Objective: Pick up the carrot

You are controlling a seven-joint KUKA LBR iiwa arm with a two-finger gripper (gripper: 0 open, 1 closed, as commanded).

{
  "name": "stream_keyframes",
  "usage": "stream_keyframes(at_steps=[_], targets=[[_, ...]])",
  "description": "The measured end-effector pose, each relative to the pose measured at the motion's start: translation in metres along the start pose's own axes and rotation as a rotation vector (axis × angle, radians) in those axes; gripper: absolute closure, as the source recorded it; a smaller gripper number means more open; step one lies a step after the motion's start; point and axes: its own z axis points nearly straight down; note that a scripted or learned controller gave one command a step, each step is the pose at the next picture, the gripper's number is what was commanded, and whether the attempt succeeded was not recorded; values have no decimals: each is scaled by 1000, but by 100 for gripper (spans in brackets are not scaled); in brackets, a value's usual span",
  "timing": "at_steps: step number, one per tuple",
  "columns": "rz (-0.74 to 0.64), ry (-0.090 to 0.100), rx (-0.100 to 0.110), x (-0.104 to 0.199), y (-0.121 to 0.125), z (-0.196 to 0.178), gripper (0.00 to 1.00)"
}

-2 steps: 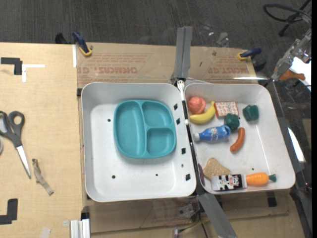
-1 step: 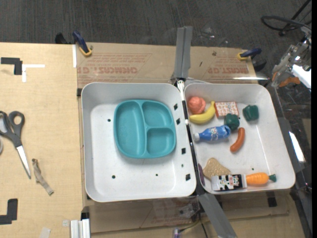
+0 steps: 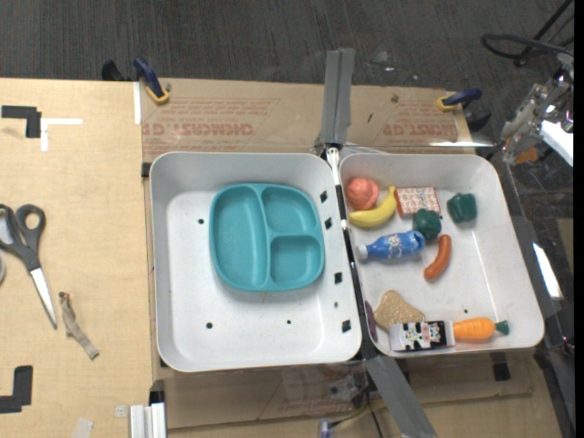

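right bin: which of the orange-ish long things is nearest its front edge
The carrot, bright orange with a green tip, lying in the right bin's front corner beside a small carton. The reddish sausage lies mid-bin.

The carrot [image 3: 476, 329] lies in the right bin's [image 3: 511, 245] near corner.

A dark, streaked floor [image 3: 228, 21] fills the top of the frame. Below it a pale wooden worktop [image 3: 68, 245] takes up the left side, with black corner marks and a strip of white tape at upper left. A sheet of brown cardboard [image 3: 237, 121] with printed lettering lies across the centre, held by blue and yellow clamps [image 3: 151, 80] near its upper corners. Black cables [image 3: 525, 44] coil at upper right. The light is even and soft.
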Motion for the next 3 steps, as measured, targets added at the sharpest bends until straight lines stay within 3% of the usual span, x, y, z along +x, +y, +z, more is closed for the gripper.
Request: stream_keyframes(at_steps=[1,2,3], targets=[[-237,-3,-1,-1,0,-25,100],[-519,0,-2,35,-15,71,100],[-529,0,-1,93,-40,36,100]])
